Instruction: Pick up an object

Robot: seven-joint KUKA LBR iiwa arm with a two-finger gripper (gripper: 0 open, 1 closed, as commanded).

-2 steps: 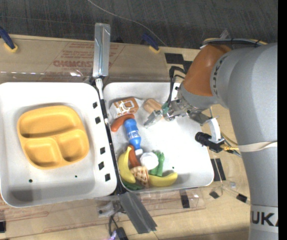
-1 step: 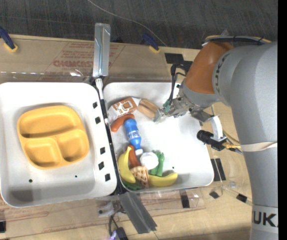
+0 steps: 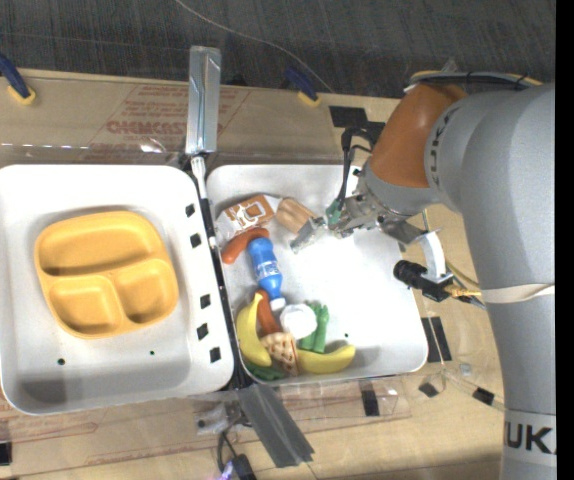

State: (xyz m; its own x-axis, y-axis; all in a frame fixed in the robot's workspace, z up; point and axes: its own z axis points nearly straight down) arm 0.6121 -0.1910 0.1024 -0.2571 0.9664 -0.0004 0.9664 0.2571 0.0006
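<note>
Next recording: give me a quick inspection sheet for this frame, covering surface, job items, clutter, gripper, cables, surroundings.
Surface: two white bins, left bin and right bin.
Job's things: blue bottle, banana, orange sausage, bread piece in right bin, piled on its left side.
Clutter: yellow divided tray in left bin.
Gripper: gripper low over right bin beside bread piece; finger state unclear.
Cables: thin wire across the floor.
Surroundings: cardboard-covered bench, blue clamps.

So two bins side by side on the counter. Left bin has a tray in it. Right bin is crowded along its left side: packet at the back, bottle in front of it, banana nearest. The pincer sits over the back, right of the packet.
</note>
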